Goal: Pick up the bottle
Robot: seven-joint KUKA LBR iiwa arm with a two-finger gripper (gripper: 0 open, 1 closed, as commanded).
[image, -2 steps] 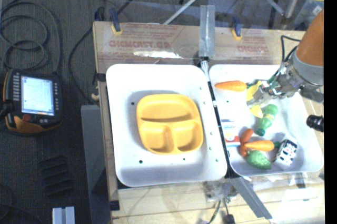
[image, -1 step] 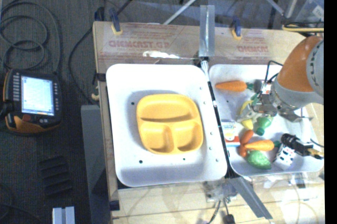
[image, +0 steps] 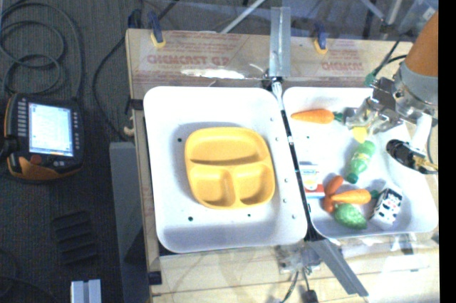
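The bottle (image: 359, 160) is small and green and lies in the right bin (image: 420, 223), roughly in its middle, tilted with its top pointing up-right. My gripper (image: 372, 120) hangs over the bin's upper part, just above the bottle's top end. A small yellow piece (image: 358, 130) shows right under the gripper, between it and the bottle. I see nothing lifted off the bin floor.
In the right bin an orange carrot (image: 312, 115) lies at the upper left. Another carrot (image: 354, 196), a red piece (image: 333, 185), a green vegetable (image: 350, 216) and a black-and-white box (image: 388, 205) crowd the lower part. A yellow divided tray (image: 229, 166) sits in the left bin (image: 160, 152).
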